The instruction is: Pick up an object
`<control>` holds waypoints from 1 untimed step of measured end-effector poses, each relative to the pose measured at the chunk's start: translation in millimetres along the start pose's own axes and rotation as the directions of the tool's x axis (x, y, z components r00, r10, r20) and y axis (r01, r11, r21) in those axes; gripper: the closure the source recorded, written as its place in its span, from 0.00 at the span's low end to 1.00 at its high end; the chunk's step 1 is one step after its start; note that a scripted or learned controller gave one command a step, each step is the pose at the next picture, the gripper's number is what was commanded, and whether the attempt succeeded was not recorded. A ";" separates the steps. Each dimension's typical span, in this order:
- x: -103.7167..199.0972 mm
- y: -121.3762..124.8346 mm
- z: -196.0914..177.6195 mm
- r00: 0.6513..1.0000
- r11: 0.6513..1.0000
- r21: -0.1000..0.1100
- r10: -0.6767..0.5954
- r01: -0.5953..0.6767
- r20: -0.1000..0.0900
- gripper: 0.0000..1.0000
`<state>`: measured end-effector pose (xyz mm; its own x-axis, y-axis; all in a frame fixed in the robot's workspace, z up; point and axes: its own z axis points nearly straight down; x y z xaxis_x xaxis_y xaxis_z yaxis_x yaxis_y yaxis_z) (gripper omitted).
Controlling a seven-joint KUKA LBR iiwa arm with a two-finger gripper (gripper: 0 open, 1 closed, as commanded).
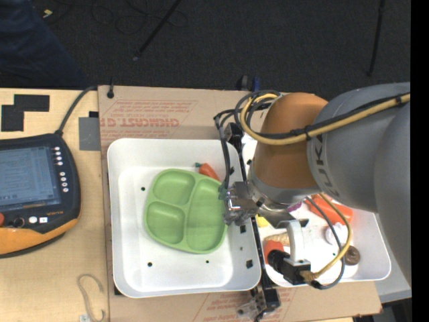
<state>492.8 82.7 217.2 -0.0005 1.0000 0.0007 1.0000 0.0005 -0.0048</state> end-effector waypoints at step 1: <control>-3.6 5.8 -19.5 1.000 1.000 -0.002 0.001 -0.001 0.001 1.00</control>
